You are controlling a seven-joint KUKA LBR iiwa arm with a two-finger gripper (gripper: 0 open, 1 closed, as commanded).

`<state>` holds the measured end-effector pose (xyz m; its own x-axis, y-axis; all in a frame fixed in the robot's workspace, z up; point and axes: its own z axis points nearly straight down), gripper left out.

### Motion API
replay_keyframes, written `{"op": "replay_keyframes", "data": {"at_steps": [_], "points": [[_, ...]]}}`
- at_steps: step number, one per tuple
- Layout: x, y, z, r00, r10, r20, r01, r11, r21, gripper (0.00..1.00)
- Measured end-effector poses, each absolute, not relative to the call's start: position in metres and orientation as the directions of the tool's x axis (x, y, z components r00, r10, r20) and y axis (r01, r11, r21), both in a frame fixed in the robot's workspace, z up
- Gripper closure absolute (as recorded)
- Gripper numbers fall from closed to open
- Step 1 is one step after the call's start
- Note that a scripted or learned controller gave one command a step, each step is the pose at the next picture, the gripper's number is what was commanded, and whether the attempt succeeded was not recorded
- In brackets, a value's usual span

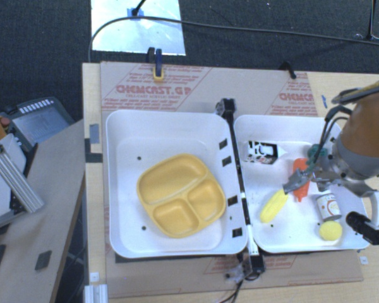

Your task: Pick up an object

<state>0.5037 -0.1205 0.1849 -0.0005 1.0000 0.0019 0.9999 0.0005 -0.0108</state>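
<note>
Tabletop (pixel 196 81) comes first: a pale sheet with red lettering, bearing two shallow white bins side by side. We see the left bin (pixel 123 169) toward the tabletop's left edge, holding a yellow divided plate (pixel 180 194) that lies flat near its middle, well clear of the walls. The right bin (pixel 284 235) carries the small things we might pick. The arm (pixel 366 131) reaches over it from the tabletop's right edge, its bulk covering the bin's right wall.

Next in size, a yellow corn cob (pixel 273 206) lies at a slant near the right bin's middle. An orange carrot (pixel 300 180) sits just above it, partly under the gripper (pixel 300 183). A small white can (pixel 327 206) and a yellow ball (pixel 330 231) rest close together toward the bin's front right corner, and a black-and-white card (pixel 262 151) lies near its rear left.

We judge the gripper is low over the carrot and the cob's upper end, likely to try a grasp there; whether its fingers are apart or together we cannot tell, and we see nothing held.
</note>
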Motion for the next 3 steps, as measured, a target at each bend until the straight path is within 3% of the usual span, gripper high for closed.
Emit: {"op": "replay_keyframes", "data": {"at_steps": [1,3], "points": [[0.507,-0.12,0.19,-0.003,1.0,0.0,1.0,0.003,0.001,0.0],[0.503,-0.115,0.084,-0.002,1.0,0.002,1.0,0.002,-0.004,0.0]]}}
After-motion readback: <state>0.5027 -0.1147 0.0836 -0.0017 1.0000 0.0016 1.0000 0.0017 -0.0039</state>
